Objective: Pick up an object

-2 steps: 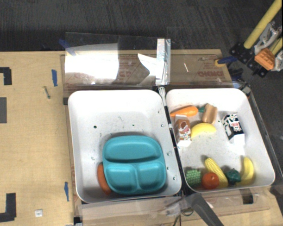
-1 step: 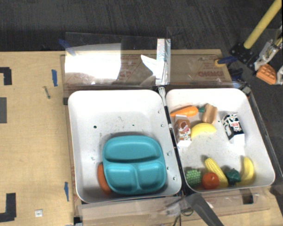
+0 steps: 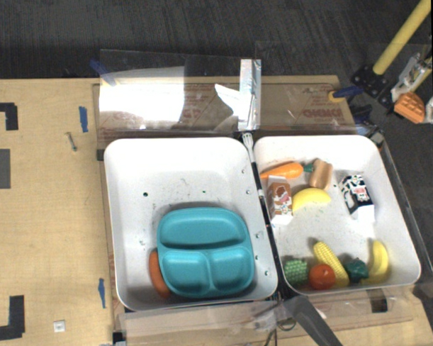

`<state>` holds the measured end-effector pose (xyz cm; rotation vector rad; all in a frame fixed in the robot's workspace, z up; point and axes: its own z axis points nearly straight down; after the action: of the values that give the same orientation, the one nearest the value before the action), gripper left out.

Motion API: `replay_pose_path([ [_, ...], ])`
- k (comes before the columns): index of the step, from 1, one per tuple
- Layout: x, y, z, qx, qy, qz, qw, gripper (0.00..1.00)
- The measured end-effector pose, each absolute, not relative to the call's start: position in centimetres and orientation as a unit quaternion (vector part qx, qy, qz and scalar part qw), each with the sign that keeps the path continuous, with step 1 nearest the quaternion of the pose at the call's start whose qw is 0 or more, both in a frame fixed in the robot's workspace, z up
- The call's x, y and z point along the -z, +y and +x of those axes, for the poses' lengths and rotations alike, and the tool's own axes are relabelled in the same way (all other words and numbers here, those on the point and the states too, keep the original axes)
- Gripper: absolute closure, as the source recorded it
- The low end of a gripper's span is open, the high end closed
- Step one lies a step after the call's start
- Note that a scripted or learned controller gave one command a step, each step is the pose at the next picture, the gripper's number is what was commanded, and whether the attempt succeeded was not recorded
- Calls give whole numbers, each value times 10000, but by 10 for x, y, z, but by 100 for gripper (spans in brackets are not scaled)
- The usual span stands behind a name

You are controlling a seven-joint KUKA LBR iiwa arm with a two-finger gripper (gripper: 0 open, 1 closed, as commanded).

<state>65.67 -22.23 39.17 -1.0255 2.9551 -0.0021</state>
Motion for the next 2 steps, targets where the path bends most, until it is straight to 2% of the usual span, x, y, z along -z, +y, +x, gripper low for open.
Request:
replay_pose_path([
  [2,-414,-221,661,27,9453,-3258,168,100],
])
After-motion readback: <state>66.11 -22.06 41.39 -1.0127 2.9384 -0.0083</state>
